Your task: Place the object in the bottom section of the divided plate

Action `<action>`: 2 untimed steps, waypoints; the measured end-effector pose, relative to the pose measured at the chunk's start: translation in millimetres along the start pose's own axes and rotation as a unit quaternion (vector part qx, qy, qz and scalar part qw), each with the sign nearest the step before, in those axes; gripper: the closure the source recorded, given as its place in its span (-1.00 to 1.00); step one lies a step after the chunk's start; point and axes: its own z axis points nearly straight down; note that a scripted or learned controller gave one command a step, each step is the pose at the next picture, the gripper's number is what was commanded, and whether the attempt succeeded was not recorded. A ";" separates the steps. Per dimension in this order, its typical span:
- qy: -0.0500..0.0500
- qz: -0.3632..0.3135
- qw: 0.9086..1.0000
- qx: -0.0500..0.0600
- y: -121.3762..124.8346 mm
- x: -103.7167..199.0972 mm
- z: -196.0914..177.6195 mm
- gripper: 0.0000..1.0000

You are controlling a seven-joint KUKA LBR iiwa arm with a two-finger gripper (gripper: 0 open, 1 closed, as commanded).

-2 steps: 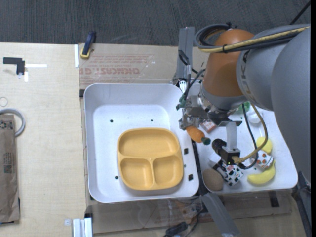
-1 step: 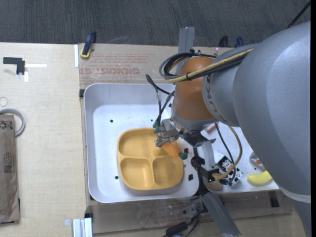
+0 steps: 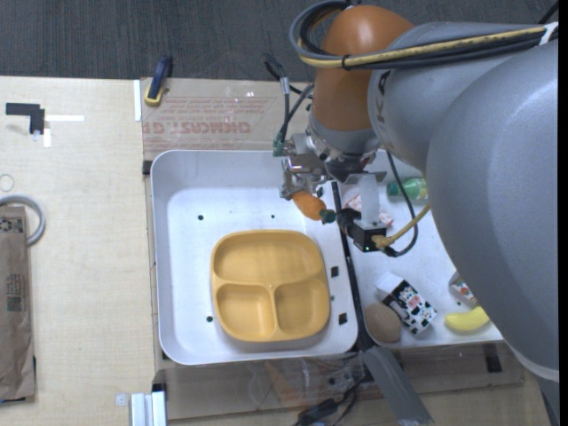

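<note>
Pale wood worktop [image 3: 71, 238] at left, then left white bin [image 3: 177, 238] with yellow divided plate [image 3: 269, 285] sitting in it. Pincer [image 3: 306, 195] hangs above plate's far edge, clenched on small orange object [image 3: 309, 206]. Right bin [image 3: 426, 264] has a cow-print carton [image 3: 412, 307], brown lump [image 3: 383, 323], banana [image 3: 466, 321].

Place: robotics lab
Signs: pale wooden bench [image 3: 71, 238], two white bins [image 3: 177, 264], grey industrial arm [image 3: 479, 149] trailing cables, dark carpet [image 3: 133, 16]
</note>
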 end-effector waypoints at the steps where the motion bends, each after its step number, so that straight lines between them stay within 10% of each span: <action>1: 0.000 0.105 0.994 0.001 -35.9 76.2 -4.6 1.00; 2: -0.001 0.248 0.969 0.002 -78.1 105.6 53.8 1.00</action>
